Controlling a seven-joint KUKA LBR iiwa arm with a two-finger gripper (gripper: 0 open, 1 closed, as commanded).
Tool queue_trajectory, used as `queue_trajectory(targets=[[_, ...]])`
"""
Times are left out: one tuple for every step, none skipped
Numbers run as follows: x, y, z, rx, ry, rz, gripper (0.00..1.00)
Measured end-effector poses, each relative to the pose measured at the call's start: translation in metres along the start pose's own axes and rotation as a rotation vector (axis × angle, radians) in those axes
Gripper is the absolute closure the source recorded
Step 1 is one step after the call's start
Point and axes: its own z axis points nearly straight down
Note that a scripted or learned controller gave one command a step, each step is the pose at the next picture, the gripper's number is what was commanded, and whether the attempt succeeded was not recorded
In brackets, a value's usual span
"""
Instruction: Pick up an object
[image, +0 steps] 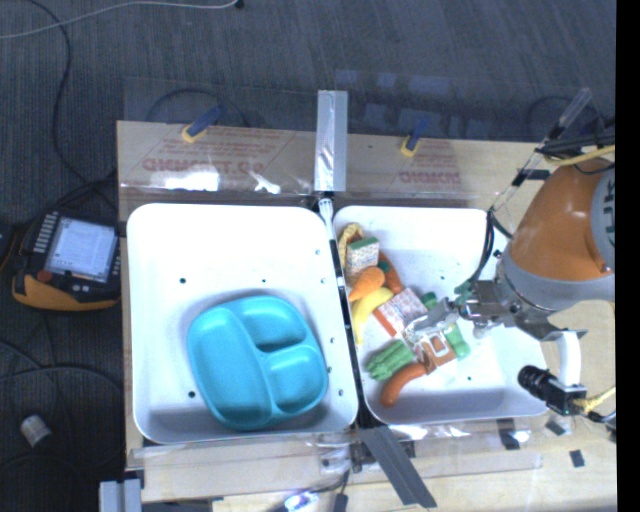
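Observation:
A heap of toy food lies along the left side of the right bin (470, 232). In it are a yellow banana (364, 303), an orange carrot (369, 280), a red-and-white packet (399, 309), a green vegetable (388, 358) and an orange sausage (402, 381). My gripper (436, 332) reaches in from the right and is low over the heap's right edge, by the packet and a small green-and-orange piece (450, 345). Nothing is visibly lifted off the bin floor.
The left bin (160, 240) holds a blue divided plate (258, 358). A centre wall (338, 300) separates the bins. The arm's orange band (560, 235) and grey wrist hang over the right bin's right edge. A handheld device (70, 262) lies off the bench at left.

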Motion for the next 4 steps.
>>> queue_trajectory(targets=[[-0.012,0.040,0.081,-0.022,-0.002,0.025,0.00],[-0.025,0.067,0.088,-0.018,0.007,0.060,0.00],[-0.023,0.071,0.075,-0.029,0.010,0.058,1.00],[0.025,0.089,-0.048,-0.001,-0.002,0.124,1.00]])
